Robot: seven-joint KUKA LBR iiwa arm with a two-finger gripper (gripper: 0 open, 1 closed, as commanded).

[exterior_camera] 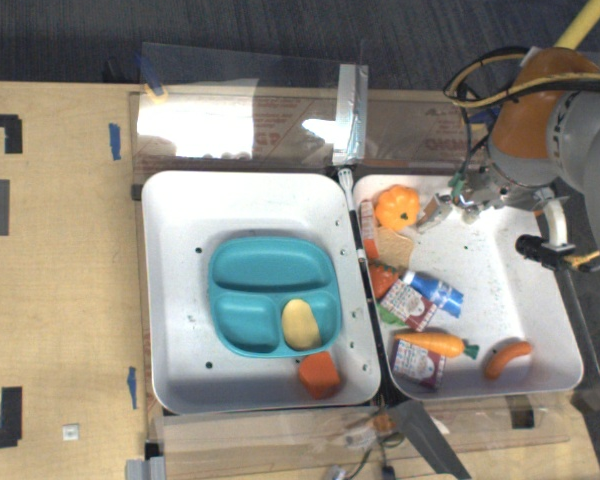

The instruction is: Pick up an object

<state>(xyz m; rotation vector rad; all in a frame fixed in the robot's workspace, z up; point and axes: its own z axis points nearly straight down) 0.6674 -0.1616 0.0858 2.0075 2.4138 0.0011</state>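
Observation:
In the right bin (510,268), my gripper (443,208) hangs low over the back part, just right of a small orange pumpkin (397,206). A tan card piece (392,246) lies in front of the pumpkin, with a red item (382,281) beside it. Nearer the front lie a blue and white pouch (438,294), a printed packet (408,308), a carrot (438,344), a second packet (418,364) and an orange-red oval piece (506,357). I see nothing held in the gripper.
The left bin (175,268) holds a teal divided tray (265,273) with a yellow potato-like piece (300,324) in one compartment. An orange-red block (320,374) sits at that bin's front wall. A clear panel (250,118) stands behind the bins. The arm's orange band (540,98) rises at the top right.

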